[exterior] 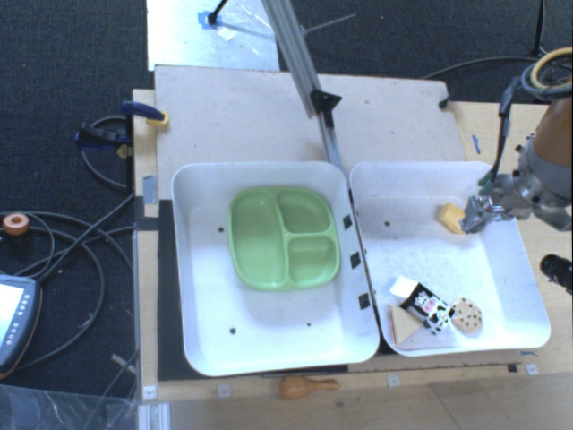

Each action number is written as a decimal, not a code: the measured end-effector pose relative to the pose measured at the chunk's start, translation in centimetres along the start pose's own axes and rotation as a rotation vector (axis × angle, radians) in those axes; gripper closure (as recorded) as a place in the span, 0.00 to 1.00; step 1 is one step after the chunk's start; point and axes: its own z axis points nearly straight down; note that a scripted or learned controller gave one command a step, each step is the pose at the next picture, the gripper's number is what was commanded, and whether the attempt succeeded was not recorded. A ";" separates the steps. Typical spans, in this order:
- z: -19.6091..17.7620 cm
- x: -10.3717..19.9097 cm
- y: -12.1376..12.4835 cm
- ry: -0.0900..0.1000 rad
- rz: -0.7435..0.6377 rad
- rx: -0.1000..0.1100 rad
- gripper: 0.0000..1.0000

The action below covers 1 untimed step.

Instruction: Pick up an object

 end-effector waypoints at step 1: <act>-0.5 5.5 1.3 0.004 -0.005 0.004 1.00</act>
